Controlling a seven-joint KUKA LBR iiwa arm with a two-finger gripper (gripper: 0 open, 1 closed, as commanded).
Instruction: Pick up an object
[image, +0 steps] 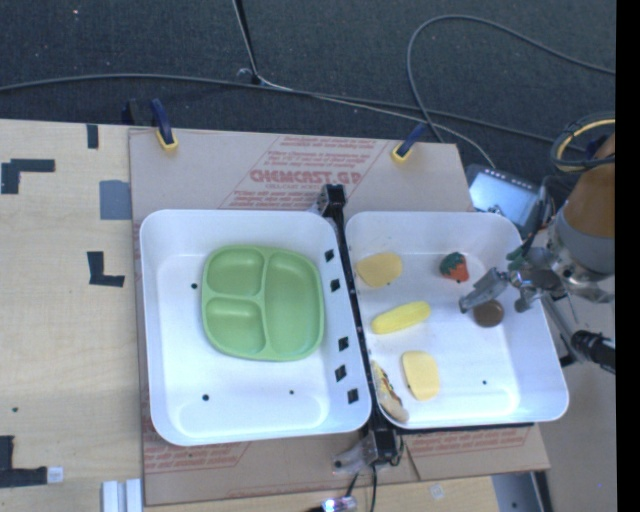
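Note:
The right bin (520, 400) holds several small items: a pale yellow rounded piece (380, 268), a yellow oblong piece (400, 318), a yellow block (421, 375), a red and green item (455, 266) and a small brown round object (489, 316). My gripper (497, 298) hangs over the right side of this bin, reaching in from the right. Its fingers are spread, one grey finger (480, 290) pointing left. The brown object lies just below and between them, with nothing gripped.
The left bin (165, 400) bears a green divided plate (265, 303). A brownish speckled item (388, 393) lies against the right bin's left wall near the front. Black clips join the bins along the middle. Cables run across the dark floor behind.

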